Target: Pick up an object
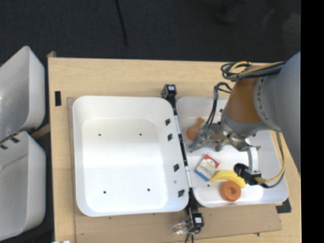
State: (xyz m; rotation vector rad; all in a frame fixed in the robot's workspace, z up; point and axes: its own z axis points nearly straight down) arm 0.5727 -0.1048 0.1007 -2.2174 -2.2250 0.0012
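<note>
The right bin holds several small objects. A brown, pear-like piece lies near its left wall. A white box with blue and red print sits toward the front, beside a yellow banana and an orange ring. My gripper hangs low in this bin, just right of and below the brown piece and above the box. The wrist and its orange band cover the bin's back right part.
The left bin is next to it, across a ridge with black clips. Cables loop from the wrist over the right bin's front right corner. White seat-like shapes stand off the bench at the left.
</note>
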